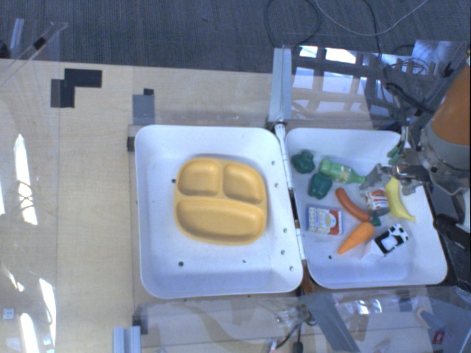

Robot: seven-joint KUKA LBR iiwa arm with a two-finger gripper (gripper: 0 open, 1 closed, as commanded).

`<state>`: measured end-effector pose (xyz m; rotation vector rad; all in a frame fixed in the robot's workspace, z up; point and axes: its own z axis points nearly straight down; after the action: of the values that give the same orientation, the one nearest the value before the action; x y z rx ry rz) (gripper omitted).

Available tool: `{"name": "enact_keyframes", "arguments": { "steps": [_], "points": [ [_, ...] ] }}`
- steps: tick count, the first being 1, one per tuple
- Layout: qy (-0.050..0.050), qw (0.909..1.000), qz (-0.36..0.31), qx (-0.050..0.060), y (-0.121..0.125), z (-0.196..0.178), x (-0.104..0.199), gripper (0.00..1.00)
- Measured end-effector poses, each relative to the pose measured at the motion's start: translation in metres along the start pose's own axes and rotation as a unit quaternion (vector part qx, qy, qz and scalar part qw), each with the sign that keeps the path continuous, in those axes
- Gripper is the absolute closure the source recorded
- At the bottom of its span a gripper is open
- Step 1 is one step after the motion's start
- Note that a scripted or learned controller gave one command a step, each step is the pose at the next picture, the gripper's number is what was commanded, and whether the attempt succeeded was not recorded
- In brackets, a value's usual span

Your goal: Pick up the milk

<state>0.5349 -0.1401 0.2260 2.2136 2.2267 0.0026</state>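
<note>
While the gripper [394, 173] hangs over the right bin [368, 274] just above the banana [398, 201], its finger spacing cannot be judged and nothing is seen held. Left of the banana lie a red sausage [352, 204], a carrot [356, 237] and the milk carton [324, 220]; a black-and-white cow-patterned item [391, 238] sits just below it. Farther left, the left bin [154, 219] bears a yellow compartment tray [221, 199].

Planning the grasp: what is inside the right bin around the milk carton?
In the right bin, the milk carton lies near a carrot, banana, sausage, small juice box and green items. The gripper covers part of the bin's far right.
</note>
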Motion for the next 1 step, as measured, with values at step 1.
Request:
{"name": "enact_keyframes", "arguments": {
  "steps": [1],
  "points": [
    [0.000, 0.9999, 0.016, 0.000, 0.0383, 0.1270, -0.0647, 0.00]
  ]
}}
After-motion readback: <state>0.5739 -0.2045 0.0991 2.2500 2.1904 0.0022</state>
